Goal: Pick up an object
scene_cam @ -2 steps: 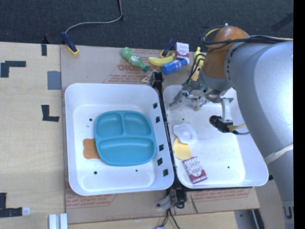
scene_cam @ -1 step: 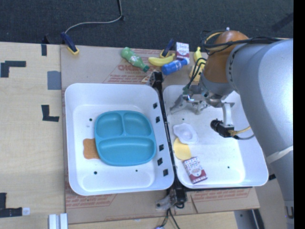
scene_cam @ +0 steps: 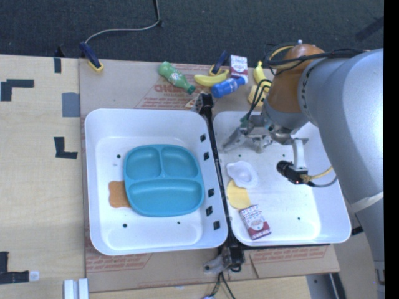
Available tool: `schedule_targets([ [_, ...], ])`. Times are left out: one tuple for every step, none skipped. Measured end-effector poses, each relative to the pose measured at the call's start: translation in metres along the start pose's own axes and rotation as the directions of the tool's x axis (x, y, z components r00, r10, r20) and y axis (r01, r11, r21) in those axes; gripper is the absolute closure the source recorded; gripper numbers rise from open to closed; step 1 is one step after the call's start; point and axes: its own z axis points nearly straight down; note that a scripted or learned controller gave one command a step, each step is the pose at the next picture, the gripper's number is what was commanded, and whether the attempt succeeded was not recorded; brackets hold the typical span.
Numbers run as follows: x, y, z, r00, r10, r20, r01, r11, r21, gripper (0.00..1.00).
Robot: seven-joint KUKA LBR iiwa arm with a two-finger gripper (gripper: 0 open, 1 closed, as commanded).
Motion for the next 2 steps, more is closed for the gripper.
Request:
schedule_targets([
  [-0.0001,0.0001,-0.0097,1.000,0.000,0.001,0.000,1.000,0.001,1.00],
  [-0.0001,0.0000,-0.0096,1.000,0.000,0.001,0.000,1.000,0.001,0.00],
])
